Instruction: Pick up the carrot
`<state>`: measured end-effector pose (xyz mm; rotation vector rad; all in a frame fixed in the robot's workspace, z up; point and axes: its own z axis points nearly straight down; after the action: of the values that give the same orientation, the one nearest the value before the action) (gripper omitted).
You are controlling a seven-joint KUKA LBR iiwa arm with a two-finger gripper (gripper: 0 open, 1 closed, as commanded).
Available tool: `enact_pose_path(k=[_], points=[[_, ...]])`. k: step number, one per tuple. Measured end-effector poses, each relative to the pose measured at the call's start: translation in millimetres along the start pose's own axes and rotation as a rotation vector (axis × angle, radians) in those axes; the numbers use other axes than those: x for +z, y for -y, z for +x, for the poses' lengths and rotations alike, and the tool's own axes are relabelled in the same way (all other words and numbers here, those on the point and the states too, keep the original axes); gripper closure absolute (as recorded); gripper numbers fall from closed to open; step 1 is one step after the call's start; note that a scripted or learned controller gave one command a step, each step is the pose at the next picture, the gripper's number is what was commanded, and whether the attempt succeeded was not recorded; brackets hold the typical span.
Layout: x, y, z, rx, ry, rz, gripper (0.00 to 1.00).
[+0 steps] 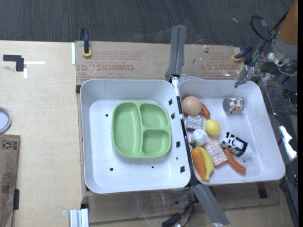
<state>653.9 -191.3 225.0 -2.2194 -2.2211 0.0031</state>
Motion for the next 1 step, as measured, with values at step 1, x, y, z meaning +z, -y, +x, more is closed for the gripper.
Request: enact_pose_path(k=[1], points=[[-22.9,17.7,89.9,0.52,0.001,0.002,0.0]])
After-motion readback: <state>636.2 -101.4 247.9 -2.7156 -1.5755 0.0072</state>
